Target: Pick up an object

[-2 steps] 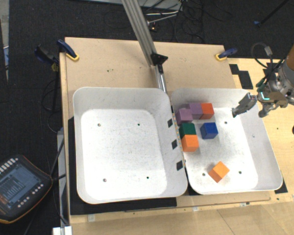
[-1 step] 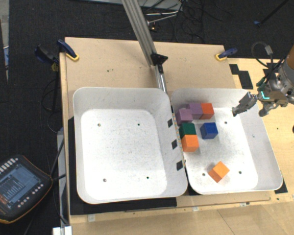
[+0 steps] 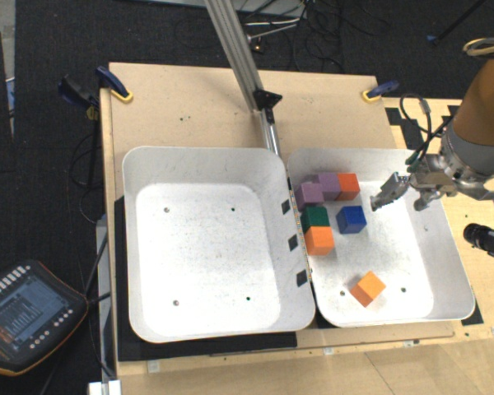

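Blue cube (image 3: 351, 219) sits in the right bin (image 3: 445, 303), near the gripper (image 3: 387, 194). Looks light, rigid, smooth; pinch 2 opposite flat sides. Fingers empty, can't tell how open.

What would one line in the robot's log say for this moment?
arm: over right bin | gripper: above floor, holding nothing | nearest: blue block | left bin: no blocks

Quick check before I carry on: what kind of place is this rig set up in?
Probably a robotics lab test cell: a clamped wooden bench bearing two white bins, coloured blocks as grasp targets, a teach pendant on the dark floor, loose cables behind.
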`<state>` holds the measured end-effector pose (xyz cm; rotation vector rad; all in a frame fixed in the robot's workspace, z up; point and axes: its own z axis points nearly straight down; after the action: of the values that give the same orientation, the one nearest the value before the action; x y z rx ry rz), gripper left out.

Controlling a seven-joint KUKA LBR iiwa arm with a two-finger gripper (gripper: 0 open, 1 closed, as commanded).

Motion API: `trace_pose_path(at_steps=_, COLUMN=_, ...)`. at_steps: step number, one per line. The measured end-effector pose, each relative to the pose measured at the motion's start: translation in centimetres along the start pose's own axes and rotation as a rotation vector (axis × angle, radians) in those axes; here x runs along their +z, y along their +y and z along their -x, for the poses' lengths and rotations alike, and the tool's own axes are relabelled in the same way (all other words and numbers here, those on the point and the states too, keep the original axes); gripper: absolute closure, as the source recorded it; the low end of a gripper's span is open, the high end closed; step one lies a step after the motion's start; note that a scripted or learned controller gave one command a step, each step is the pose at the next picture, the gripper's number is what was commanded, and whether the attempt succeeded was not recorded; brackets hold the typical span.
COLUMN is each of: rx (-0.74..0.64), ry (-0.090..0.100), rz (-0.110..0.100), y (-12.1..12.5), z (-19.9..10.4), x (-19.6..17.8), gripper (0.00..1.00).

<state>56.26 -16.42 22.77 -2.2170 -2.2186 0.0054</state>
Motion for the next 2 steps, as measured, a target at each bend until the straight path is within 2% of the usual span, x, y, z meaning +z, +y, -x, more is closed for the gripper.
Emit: trace_pose_path(at_steps=2, rx=0.0, ry=0.0, rz=0.001, y=1.4, z=-0.3, x=12.0, gripper=0.0)
